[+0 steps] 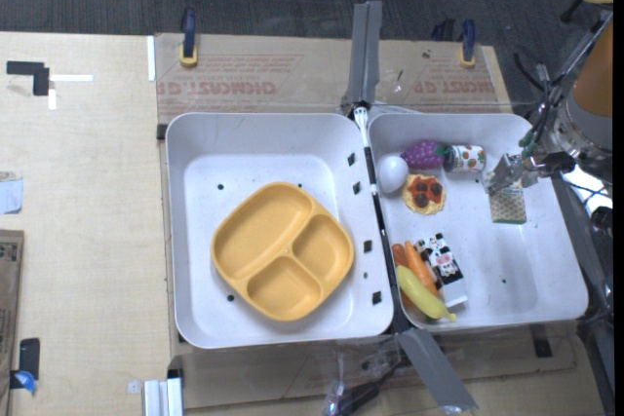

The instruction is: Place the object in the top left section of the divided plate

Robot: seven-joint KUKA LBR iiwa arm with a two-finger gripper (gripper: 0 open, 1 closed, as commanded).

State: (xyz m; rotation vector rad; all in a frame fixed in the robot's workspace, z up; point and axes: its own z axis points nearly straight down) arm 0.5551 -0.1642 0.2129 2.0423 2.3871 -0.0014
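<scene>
Right bin (546, 292): waffle piece (508, 206) just below fingers (507, 172).

The divided plate (283, 251), yellow and rounded-square with three sections, lay flat and rotated near the middle of the left bin (195, 209). A small tan, mesh-like flat object (508, 206) sat at the fingers of the gripper (509, 178), near the right bin's (546, 297) far right corner; whether gripped was unclear.
</scene>
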